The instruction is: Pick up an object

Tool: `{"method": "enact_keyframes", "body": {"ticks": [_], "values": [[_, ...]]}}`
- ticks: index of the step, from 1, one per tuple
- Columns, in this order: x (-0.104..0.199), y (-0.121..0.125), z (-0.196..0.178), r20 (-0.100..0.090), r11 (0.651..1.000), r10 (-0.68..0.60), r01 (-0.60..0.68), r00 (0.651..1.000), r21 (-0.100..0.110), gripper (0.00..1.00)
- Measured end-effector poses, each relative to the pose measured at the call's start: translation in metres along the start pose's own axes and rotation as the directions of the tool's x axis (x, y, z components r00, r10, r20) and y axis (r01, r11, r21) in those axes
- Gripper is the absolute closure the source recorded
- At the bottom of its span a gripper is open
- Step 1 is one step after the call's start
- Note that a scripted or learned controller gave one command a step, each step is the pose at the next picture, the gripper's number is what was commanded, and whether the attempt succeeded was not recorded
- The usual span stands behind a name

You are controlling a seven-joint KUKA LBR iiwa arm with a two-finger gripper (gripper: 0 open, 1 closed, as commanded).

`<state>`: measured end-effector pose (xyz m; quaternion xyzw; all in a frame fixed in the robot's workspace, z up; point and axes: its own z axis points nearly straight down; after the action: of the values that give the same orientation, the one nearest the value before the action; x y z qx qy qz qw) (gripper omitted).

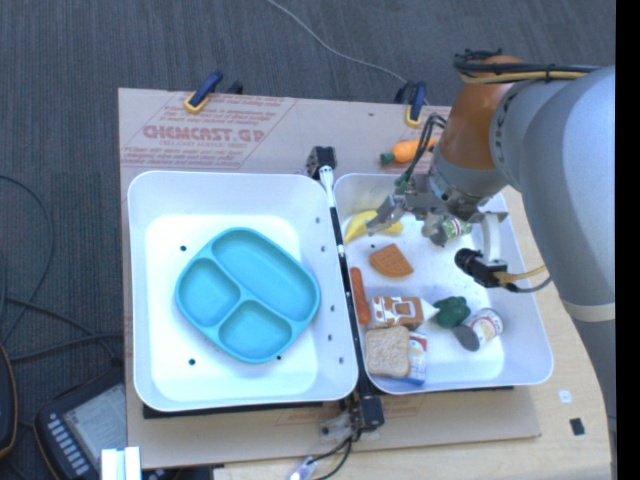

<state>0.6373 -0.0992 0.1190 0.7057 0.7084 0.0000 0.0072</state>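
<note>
Pincer (412,213) hangs low over the right bin (530,353), prongs spread wide and gripping nothing, lined up above the banana (357,225) by the back-left corner, with the toast (390,261) just beside it, while the blue plate (247,293) sits in the left bin (150,368)

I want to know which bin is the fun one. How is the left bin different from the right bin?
The left bin has one thing in it, a blue divided plate; the right bin has many small toy foods, like a bread slice and a banana. The gripper hangs over the right bin, not the left bin. Both are shallow, white and squarish.
</note>
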Motion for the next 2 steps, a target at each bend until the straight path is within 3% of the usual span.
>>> {"method": "enact_keyframes", "body": {"ticks": [1, 2], "values": [[-0.0003, 0.0004, -0.0102, 0.001, 1.0, -0.001, 0.001, 1.0, -0.001, 1.0], [-0.0005, 0.0002, -0.0097, 0.002, 1.0, 0.0, 0.0, 1.0, 0.0, 0.0]]}}
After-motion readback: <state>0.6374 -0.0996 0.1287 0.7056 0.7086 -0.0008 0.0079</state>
